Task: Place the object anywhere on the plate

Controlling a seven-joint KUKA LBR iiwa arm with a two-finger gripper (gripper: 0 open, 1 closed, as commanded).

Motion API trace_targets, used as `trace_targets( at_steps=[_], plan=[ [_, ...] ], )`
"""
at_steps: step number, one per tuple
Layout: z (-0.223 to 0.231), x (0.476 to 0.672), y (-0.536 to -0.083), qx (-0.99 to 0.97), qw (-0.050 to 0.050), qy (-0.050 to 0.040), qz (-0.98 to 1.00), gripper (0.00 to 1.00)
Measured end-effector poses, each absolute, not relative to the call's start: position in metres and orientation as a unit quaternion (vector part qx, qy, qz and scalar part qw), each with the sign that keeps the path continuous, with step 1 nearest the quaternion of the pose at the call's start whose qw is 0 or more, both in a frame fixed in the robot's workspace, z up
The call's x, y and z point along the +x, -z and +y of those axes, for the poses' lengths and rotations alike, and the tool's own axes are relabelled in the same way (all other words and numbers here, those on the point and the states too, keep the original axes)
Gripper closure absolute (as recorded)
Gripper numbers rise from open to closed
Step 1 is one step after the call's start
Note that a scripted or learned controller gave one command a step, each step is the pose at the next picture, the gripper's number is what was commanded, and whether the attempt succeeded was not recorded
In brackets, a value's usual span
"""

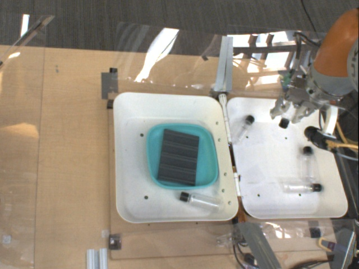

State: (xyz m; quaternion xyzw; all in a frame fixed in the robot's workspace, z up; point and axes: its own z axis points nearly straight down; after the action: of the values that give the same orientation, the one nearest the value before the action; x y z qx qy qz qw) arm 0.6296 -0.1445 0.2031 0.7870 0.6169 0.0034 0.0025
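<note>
A teal plate lies in the left bin with a dark grey ribbed block resting flat on it. A clear tube with a black cap lies in the same bin, just off the plate's near edge. My gripper hangs over the far part of the right bin, well to the right of the plate. A small black cap shows right at the gripper's tip; whether it is held or lies on the bin floor under it is unclear.
Several clear capped tubes lie in the right bin: one at the far left, one mid right, one near the front. A metal divider post stands between the bins at the back. Cables hang beside the arm.
</note>
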Motion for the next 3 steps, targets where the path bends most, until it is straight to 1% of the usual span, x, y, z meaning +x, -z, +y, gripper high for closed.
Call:
trace_targets(
  at_steps=[1, 2, 3],
  plan=[
    [-0.079, 0.562, -0.185, 0.785, 0.001, -0.0013, 0.619, 1.0],
    [0.014, 0.59, -0.186, 0.728, 0.002, -0.0026, 0.686, 1.0],
    [0.013, 0.59, -0.186, 0.728, 0.002, -0.0027, 0.686, 0.0]
  ],
)
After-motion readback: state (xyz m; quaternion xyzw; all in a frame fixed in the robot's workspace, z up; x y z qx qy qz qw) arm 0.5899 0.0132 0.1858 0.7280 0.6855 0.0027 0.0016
